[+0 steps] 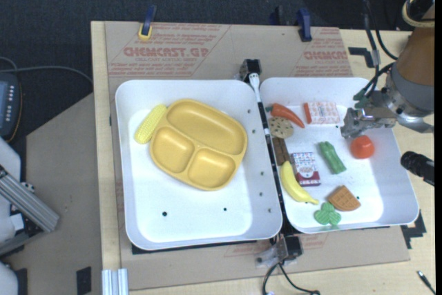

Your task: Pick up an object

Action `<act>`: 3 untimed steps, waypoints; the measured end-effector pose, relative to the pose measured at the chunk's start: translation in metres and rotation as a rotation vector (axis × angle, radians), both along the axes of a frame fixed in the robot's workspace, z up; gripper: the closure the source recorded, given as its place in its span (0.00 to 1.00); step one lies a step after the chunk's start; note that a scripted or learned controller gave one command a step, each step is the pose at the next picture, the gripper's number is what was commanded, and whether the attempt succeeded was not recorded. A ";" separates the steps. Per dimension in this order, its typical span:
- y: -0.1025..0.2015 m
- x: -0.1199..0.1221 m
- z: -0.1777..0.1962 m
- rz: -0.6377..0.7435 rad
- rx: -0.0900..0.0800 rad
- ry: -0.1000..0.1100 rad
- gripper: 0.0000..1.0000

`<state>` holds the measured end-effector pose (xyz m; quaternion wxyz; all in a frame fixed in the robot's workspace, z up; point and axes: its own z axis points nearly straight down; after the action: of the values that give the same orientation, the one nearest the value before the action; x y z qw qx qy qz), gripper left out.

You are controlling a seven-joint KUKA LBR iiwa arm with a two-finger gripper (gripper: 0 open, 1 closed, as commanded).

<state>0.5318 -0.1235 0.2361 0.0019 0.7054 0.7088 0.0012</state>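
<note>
Red toy tomato in right bin, just below gripper; likely the pick target. Cannot tell the tool's state.

Gripper over right bin: tomato just below it, wrapped packet left, divided tray far left.

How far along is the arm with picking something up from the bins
Done: the tool has reached the right bin and sits low beside the red tomato. In hand: nothing visibly; the tomato lies on the bin floor, as do the green pepper and banana. Left: closing on an object and lifting it clear.
</note>
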 end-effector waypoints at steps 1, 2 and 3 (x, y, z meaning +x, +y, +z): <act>0.041 0.036 -0.013 0.001 0.001 0.001 1.00; 0.080 0.085 -0.011 0.001 0.002 -0.001 1.00; 0.120 0.120 -0.001 0.001 0.002 -0.002 1.00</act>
<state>0.6518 -0.0035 0.2355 0.0019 0.7051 0.7091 0.0023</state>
